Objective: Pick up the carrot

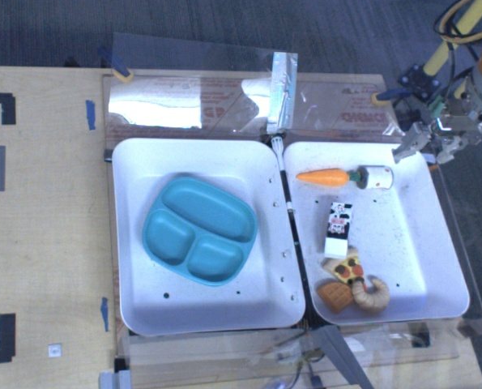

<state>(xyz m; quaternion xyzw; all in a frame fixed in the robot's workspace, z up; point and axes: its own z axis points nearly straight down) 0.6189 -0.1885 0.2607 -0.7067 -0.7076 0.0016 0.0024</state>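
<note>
From my remote station I read the scene as follows. The orange plastic carrot with a green stem end (327, 178) lies on its side near the far wall of the right-hand shallow white bin (435, 258), tip pointing toward the divider between the bins. Its stem end touches, or very nearly touches, a small white cylindrical container (377, 177) lying just beside it.

The grey two-finger gripper (423, 140) hangs at the bin's far right corner, apart from the carrot and above the rim; I cannot tell how wide its claw stands, since cables and brackets clutter that corner.

In my judgement the main risks are these. A descent aimed near the stem end could catch the white container instead, or clamp both together. The carrot is round and tapered, so a grip across the narrow tip may squeeze it out sideways. It also lies close to the far wall, which could foul one finger.

Nearer me in the same bin sit a black-and-white carton (339, 227) and a cluster of toy food pieces (352, 285), well apart from the carrot. The left white bin (135, 290) holds a blue divided plate (198, 228).
</note>
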